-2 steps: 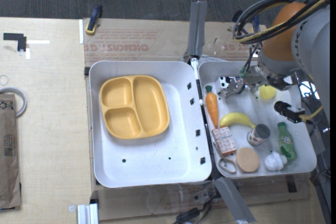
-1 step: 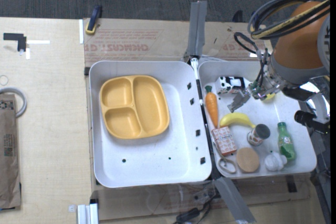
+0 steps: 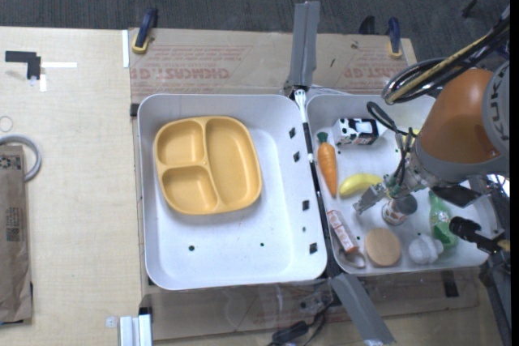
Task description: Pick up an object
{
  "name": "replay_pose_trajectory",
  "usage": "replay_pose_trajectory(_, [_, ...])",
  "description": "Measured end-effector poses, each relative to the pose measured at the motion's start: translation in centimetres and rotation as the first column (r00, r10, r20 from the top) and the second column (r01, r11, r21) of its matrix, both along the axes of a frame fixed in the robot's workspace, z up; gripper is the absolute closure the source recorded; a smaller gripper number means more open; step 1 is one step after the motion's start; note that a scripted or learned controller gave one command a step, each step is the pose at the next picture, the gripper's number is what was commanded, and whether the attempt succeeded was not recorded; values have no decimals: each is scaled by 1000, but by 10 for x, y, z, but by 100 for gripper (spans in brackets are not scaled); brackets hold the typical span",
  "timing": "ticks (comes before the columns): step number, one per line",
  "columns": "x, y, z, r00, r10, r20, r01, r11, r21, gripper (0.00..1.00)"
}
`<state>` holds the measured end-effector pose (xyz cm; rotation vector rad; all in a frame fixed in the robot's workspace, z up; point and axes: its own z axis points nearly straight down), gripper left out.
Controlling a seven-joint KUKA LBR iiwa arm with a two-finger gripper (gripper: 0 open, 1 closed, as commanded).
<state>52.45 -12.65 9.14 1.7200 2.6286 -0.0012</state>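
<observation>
Camera view: left bin (image 3: 162,198) at frame centre holds a yellow divided plate (image 3: 208,164). Right bin (image 3: 357,265) holds a carrot (image 3: 327,162), banana (image 3: 358,185), black-and-white cow toy (image 3: 358,130), red packet (image 3: 340,231), round tan disc (image 3: 383,247), white lump (image 3: 422,249) and green item (image 3: 439,216). Arm (image 3: 458,121) enters at right; jaws (image 3: 395,198) sit low in the right bin, just right of the banana. Jaw state: cannot tell. Judgement: nothing visibly lifted; grasp and lift remain.
</observation>
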Motion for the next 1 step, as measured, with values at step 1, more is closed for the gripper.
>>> replay_pose_trajectory(1, [0, -1, 9, 1000, -6, 1, 6, 1000, -1, 100])
